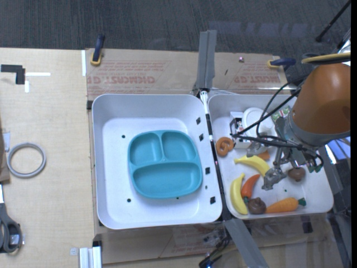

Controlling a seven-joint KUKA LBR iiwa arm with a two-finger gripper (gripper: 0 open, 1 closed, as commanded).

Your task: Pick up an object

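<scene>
Pale wood table (44, 205) fills the left of the frame, with dark carpet along the top and two white bins side by side at centre and right.

Toy food lies in the right bin (318, 202). A yellow banana (252, 163) sits near its middle, just left of the gripper (273, 178). A second banana (237, 197) curves along the lower left of that bin, with a red pepper (250, 184) beside it and a dark brown lump (257, 206) at its lower end. An orange carrot (284, 205) lies along the bottom edge, and a small brown ball (297, 174) rests to the right of the gripper. A brown pretzel-like ring (225, 145) sits at the bin's left side, and a white cup (255, 118) stands toward the top.

The gripper hangs low over the middle of the right bin, between the banana and the brown ball; its metal fingers point down and seem to have nothing between them, though cables and blur make it impossible to tell whether they are spread or closed. The arm's orange band (323, 99) looms at the right of the frame.

The left bin (111, 161) holds a blue divided plate (165, 163) at its centre. On the table at far left lie a grey ring (24, 159) and scissors (10, 233).
</scene>
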